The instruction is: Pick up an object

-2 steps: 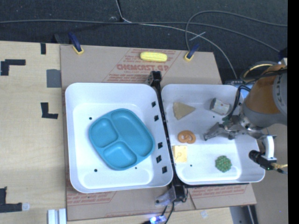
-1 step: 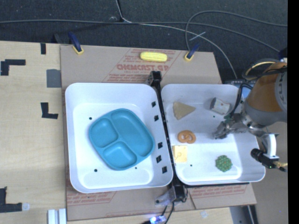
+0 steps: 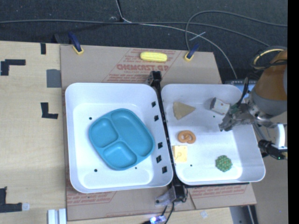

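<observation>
Presently the gripper hangs low over the right bin; its state cannot be told. A grey block lies just beside it, pretzel and green ball farther off

Loose objects in the right bin

A tan wedge lies flat near the far left corner; a small brown pretzel sits just nearer the camera, and a flat yellow square lies beside the left wall below it. A bumpy green ball rests near the front right. A small grey block lies tilted toward the far right.
</observation>
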`<state>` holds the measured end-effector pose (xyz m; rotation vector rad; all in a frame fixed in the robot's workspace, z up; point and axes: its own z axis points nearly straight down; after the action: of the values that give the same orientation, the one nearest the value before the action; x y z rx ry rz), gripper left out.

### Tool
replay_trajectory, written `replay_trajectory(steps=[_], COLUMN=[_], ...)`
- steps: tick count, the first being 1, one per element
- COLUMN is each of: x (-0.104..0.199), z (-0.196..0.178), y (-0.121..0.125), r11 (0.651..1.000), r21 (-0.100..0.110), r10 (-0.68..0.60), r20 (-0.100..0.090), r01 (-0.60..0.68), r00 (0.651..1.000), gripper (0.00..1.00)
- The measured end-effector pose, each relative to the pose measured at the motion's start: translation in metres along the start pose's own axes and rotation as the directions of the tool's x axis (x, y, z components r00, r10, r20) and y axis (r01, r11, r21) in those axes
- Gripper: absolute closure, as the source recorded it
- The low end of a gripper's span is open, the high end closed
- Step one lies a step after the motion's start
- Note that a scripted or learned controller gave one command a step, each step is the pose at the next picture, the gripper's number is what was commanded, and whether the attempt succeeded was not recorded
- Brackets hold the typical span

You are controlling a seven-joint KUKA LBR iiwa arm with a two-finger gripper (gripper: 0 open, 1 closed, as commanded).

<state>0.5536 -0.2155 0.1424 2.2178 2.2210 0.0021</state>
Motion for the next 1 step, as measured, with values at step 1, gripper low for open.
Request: replay_trajectory(steps=[1], x=[-0.0049], z=[-0.0463], y=[0.0077], r11=[1.0], r21=[-0.001], r10=[0.0], r20=[0.001], r01=[0.0], r00=[1.0], gripper=[1.0])
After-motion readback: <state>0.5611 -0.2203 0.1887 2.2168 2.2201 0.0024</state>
